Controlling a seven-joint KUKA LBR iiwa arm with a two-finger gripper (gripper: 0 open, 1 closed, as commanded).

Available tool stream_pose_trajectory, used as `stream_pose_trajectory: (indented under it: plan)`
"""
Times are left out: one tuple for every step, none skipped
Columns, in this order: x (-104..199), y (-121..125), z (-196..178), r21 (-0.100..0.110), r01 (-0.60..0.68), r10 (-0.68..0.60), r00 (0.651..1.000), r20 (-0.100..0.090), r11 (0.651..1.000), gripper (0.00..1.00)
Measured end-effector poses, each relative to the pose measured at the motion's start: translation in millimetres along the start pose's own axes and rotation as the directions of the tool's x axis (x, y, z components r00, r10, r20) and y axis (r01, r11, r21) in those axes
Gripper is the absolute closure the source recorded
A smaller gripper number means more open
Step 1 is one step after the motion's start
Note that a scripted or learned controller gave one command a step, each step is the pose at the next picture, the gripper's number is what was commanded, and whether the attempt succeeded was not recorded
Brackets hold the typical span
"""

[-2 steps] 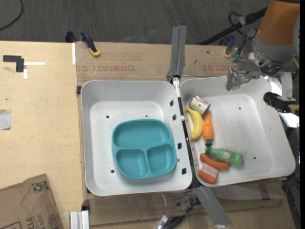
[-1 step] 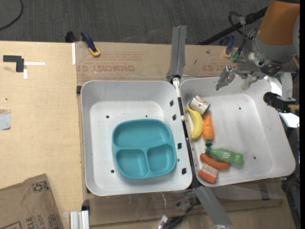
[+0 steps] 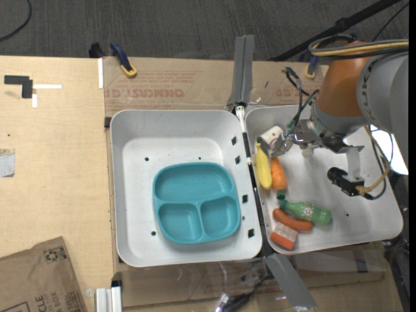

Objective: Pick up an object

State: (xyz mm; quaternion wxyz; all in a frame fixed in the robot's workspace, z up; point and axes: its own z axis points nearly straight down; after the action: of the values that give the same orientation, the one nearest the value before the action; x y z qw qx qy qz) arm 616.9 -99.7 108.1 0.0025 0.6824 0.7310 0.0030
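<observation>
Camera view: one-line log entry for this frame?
arm: over right bin | pincer: low, near banana and carrot | grasp: unconfirmed | left bin: teal divided plate

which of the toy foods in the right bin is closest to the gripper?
The banana: its top end lies just below-left of the gripper. The carrot sits lower; the green bottle and hot dog are farther down.

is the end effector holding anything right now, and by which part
Cannot be told. The end effector sits low over the right bin, near the banana and carrot, but nothing is visibly gripped.
</observation>
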Motion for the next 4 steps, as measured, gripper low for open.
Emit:
stream_pose_trajectory:
  plan:
    - [-5.3,-35.1,3.8,-0.021,0.064,-0.064,0.998,0.006,0.998,0.00]
    - [8.2,-72.8,4.9,-0.020,-0.315,0.315,0.949,-0.002,0.949,0.00]
    - [5.4,-73.9,-3.4,-0.017,-0.321,0.321,0.947,0.000,0.947,1.00]
    - [53.4,-4.0,-83.4,0.008,-0.439,0.439,0.898,0.006,0.898,1.00]
